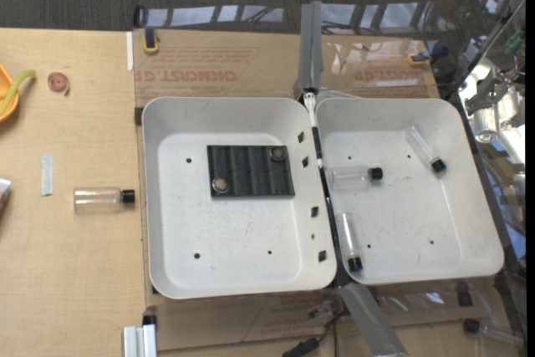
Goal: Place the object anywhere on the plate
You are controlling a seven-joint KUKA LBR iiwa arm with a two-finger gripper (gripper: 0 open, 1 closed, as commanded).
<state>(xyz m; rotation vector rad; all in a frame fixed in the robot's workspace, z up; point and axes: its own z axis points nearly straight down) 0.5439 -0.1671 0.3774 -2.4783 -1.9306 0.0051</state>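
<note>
Nearest us, in the right bin (418, 234), a shallow white tray of smooth plastic with rounded corners, a slim clear vial (348, 237) lies at about 7 o'clock on the bin's floor, its black cap turned toward us and its tube close to the left wall. A second clear vial (353, 175) lies crosswise at about 9 o'clock, with its black cap pointing to 3 o'clock. A third vial (423, 149) lies slantwise at about 1 o'clock, its cap at the nearer end. All three are cylindrical and glassy, and we take them for the task's objects. They lie well apart from the plate (251, 171), a dark, ribbed rectangle lying flat just past the middle of the left bin (242, 251). On the plate a small silvery disc (220, 185) sits at its 8 o'clock corner, and a darker round piece (277, 153) sits at its 2 o'clock corner. The two bins touch along their inner walls and rest on brown cardboard (217, 67) printed with reddish lettering. At 9 o'clock from the left bin, on the pale wood-grain bench (75, 280), a stubbier clear vial with a black cap (102, 197) lies on its side, with a thin pale strip (47, 175) beside it. Farther off are a small reddish disc (57, 81) and an orange rounded thing (5, 100) at the edge. We cannot tell whether the gripper is released or clenched
</note>
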